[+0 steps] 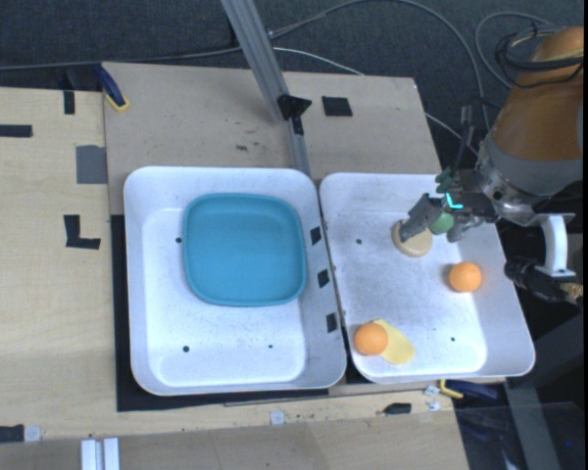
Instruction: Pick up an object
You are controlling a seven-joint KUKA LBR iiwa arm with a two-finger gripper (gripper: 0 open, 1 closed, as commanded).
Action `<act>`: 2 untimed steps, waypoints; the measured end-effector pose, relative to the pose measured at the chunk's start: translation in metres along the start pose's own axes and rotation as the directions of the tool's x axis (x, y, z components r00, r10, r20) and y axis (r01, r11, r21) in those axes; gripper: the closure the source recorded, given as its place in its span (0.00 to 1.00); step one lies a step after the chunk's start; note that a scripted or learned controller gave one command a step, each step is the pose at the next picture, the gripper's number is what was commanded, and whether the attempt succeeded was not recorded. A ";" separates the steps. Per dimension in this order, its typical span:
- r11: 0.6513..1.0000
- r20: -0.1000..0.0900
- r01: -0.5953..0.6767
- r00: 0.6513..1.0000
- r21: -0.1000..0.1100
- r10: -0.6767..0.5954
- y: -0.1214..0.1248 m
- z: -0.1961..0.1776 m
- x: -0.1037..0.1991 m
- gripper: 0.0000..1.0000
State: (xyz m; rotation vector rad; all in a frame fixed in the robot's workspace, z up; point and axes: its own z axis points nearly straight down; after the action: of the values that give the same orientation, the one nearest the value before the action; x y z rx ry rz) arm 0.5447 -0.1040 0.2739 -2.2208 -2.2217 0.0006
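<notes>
While the gripper [433,218] hangs low over the right bin [490,360], nothing has been lifted yet, as far as I can judge. It sits right at a small round beige object [413,242], which lies on the bin floor just below and to the left of the gripper. Whether the gripper is spread or clenched I cannot tell; the parts are too small and dark to read, and I cannot say that the beige object is caught between them. So the approach looks made, and the closing and lifting look left to do.

Other candidates lie in the same bin. An orange ball [465,278] rests below and to the right of the beige object, apart from it. A second orange ball [370,339] lies farther down, near the bin's lower left corner, touching a pale yellow piece [397,346] beside it. Both are well apart from the beige object, so they should not get in the way of a grasp there.

To the left of the beige object, beyond the wall between the bins, the left bin [147,262] holds a blue square plate [243,249]. Both bins rest on the surface [39,262], which carries a few dark tape marks. The bin's upper wall stands near the beige object, which may limit room on that side.
</notes>
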 end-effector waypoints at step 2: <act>1.000 -0.001 0.000 1.000 0.004 0.000 -0.008 0.046 0.002 0.00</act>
State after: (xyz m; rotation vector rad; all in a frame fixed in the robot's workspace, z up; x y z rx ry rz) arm 0.5366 -0.1025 0.2281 -2.2184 -2.2194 0.0046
